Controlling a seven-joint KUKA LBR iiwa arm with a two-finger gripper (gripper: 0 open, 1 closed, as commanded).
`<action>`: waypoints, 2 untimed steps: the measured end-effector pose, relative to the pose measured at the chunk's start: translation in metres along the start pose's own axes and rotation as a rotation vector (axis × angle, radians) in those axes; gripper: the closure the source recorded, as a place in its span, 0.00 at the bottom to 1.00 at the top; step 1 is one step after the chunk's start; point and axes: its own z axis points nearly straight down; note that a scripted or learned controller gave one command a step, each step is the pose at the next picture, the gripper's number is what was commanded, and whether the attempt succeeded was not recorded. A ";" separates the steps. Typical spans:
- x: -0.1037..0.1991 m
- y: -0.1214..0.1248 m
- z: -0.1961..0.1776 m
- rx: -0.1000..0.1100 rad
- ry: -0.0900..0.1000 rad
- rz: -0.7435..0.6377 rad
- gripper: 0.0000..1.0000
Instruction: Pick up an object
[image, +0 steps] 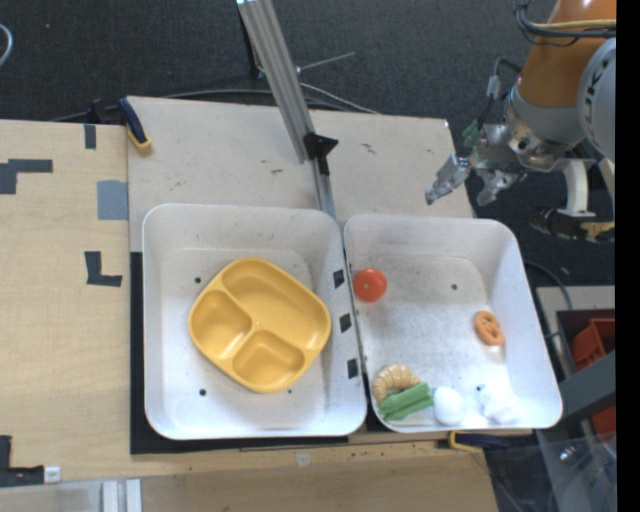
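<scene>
A: Hovering above the back right corner of the right bin (520, 300), gripper (470, 188) with jaws apart, clamped on nothing. Closest candidate: red ball (370, 285), near the divider, well apart from the gripper.

B: Risks?

A: Likely rolling off on contact, or fingers clipping the bin wall just beside it.

B: Clutter?

A: Orange piece (488, 327) by the right wall; pastry (395, 380), green vegetable (406, 402), white items (470, 405) crowded at the front. Yellow tray (260, 325) in the left bin (160, 300).

Arm raised at upper right, claw (470, 188) spread.
</scene>
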 end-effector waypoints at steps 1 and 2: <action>0.000 0.000 0.000 0.000 0.000 0.000 0.00; 0.001 -0.002 0.065 0.007 0.001 0.001 0.00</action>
